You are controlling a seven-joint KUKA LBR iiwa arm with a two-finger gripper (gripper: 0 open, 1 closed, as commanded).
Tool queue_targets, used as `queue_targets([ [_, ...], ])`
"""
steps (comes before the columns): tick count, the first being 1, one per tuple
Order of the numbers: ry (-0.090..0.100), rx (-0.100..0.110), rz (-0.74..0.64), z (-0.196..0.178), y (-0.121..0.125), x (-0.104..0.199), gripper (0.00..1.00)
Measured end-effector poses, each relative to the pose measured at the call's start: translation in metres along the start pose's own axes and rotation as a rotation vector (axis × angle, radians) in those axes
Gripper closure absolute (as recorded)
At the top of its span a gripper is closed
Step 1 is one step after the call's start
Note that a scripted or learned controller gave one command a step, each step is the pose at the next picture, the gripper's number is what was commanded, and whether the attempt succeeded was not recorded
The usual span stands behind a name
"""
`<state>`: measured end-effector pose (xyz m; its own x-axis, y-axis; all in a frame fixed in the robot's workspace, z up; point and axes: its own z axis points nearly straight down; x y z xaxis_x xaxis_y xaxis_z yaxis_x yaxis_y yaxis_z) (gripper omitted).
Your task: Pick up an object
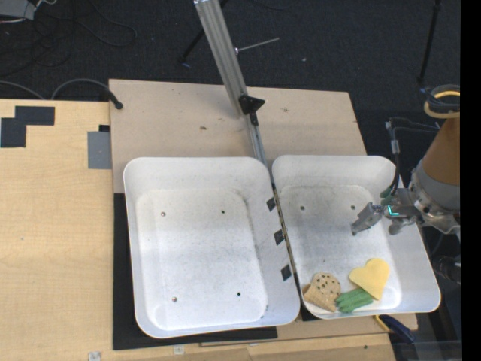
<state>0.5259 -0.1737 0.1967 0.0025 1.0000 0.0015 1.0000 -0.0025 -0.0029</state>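
My gripper (380,220) hangs spread wide, holding nothing, over the right bin (331,175). Three things lie near: one cookie (323,289), one green piece (353,300), one yellow heart (371,277).

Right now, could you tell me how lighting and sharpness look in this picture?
Camera view: even, soft light, faint shadows; the white bins show no harsh glare; the gripper looks slightly blurred; the yellow piece and speckled cookie read clearly.

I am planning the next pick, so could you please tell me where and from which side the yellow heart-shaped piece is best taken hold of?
Probably from straight above, closing across the yellow heart at its upper lobes. It lies flat in the right bin, its lower end touches the green piece, and the bin wall is close on its right; the top and left sides are free.
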Motion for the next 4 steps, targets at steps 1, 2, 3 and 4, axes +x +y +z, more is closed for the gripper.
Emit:
queue_targets([
  [1, 0.001, 0.005, -0.002, 0.059, 0.008, 0.003, 0.00],
  [2, -0.001, -0.002, -0.001, 0.105, 0.008, 0.003, 0.00],
  [3, 0.000, -0.002, 0.006, 0.094, 0.008, 0.002, 1.00],
  [4, -0.002, -0.004, -0.004, 0.052, 0.008, 0.004, 1.00],
])
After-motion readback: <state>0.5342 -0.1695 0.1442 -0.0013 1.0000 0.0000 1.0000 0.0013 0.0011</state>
